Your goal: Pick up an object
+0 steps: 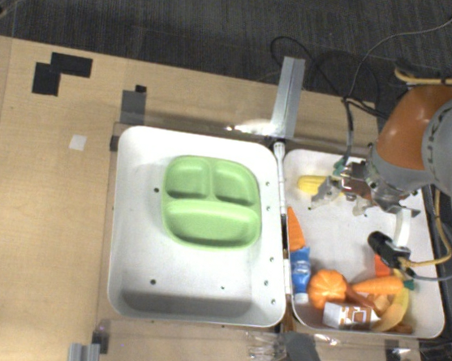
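My gripper point(343, 195) hangs low over the back of the right bin point(342, 231), its fingers spread open with nothing between them. A small yellow object point(309, 182) lies just left of the left fingertip, close to the bin's back left corner. Along the left wall lie an orange carrot-like piece point(292, 226) and a blue bottle point(300, 271). At the front sit an orange fruit point(327, 285), a white and brown can point(350, 317), a yellow banana point(396, 309) and another orange item point(378, 285).
The left bin point(140, 279) holds a green divided plate point(211, 201). A metal post point(289, 93) stands behind the seam between the bins. The grey arm with its orange band point(409, 124) comes in from the right.
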Controlling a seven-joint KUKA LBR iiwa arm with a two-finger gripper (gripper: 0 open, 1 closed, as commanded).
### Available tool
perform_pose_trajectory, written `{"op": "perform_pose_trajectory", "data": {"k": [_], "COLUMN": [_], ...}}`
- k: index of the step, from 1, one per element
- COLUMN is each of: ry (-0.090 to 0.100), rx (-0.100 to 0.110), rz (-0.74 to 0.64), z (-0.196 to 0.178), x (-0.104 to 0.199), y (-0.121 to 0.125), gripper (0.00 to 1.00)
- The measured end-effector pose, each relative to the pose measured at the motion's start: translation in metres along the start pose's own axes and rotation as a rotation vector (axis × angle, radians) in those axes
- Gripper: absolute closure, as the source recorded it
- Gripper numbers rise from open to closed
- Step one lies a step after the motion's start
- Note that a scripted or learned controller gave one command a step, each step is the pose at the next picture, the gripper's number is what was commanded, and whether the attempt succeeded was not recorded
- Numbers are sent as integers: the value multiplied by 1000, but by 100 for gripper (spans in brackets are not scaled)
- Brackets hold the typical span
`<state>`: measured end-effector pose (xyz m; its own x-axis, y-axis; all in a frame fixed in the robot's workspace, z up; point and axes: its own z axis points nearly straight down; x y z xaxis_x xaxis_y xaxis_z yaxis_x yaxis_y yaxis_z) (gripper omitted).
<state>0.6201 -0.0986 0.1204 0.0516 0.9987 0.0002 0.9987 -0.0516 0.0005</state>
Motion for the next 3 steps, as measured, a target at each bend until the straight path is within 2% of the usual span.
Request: {"op": "perform_pose_trajectory", "data": {"k": [1,2,3], "ry": [-1,4,0], "rx": [-6,-29,-42], "rz": [-34,-140,-163], "z": [-1,14,15], "x": [5,0,-1], "y": [50,59,46], "gripper": [0,0,0]}}
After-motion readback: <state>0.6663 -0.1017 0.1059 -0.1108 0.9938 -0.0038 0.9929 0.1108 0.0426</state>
